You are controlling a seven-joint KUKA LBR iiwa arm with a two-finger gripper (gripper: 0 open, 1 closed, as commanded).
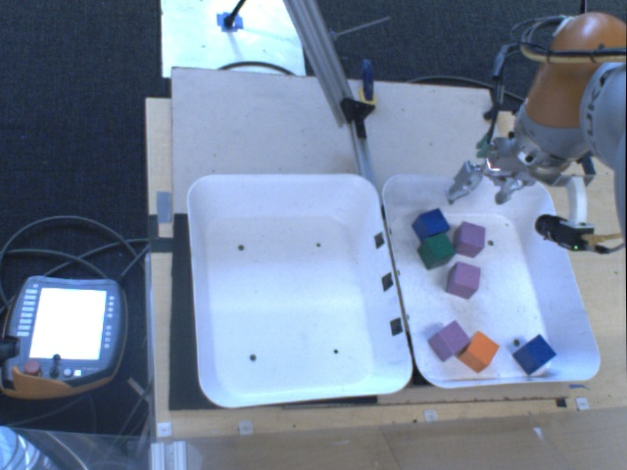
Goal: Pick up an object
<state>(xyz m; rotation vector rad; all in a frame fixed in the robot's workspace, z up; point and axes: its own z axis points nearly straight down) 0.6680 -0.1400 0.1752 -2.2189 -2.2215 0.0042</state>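
The right bin (563, 292) holds several small cubes. A blue cube (430, 224), a green cube (436, 251) and a purple cube (470, 238) cluster near its back left. Another purple cube (462, 279) lies mid-bin. Along the front sit a purple cube (449, 340), an orange cube (479, 352) and a blue cube (534, 353). My gripper (485, 186) hangs above the bin's back edge, fingers spread open, nothing between them. It is up and to the right of the blue and purple cubes.
The left bin (284, 282) lies beside the right one. A slanted metal pole (323, 52) with a clamp crosses the back of the bench. A teach pendant (64, 336) rests at the far left. A black cable fitting (558, 230) sticks out by the right bin's rim.
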